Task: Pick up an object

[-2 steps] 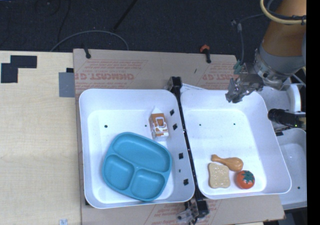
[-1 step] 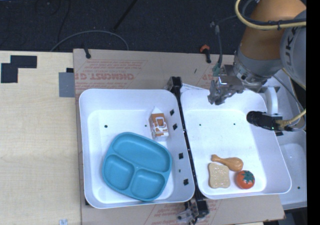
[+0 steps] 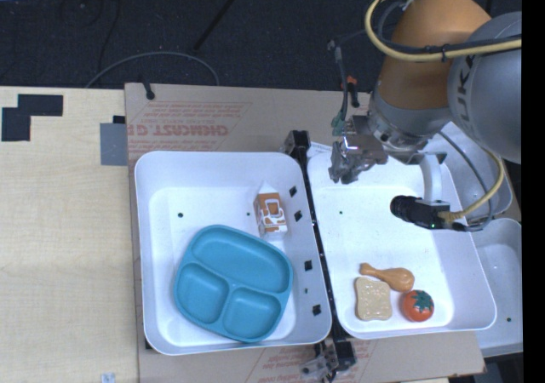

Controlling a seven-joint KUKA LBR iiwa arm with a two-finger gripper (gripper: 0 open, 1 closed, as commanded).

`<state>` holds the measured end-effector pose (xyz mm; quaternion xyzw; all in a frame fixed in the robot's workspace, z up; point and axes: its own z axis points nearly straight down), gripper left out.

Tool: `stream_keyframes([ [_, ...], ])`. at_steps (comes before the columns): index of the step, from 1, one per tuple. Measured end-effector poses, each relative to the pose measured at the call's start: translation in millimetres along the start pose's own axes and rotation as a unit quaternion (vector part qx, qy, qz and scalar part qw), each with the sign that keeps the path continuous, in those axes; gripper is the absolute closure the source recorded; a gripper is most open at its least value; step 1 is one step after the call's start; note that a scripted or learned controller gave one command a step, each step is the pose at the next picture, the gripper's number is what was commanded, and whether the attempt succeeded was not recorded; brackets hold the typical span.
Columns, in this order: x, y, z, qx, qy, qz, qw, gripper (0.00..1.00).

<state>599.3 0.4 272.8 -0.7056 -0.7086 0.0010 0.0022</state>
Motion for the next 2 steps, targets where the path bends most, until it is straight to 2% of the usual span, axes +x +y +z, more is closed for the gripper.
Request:
stream_keyframes([
  [2,86.5,-14.5,18.7,0.001,-0.001,0.0,1.0,1.0],
])
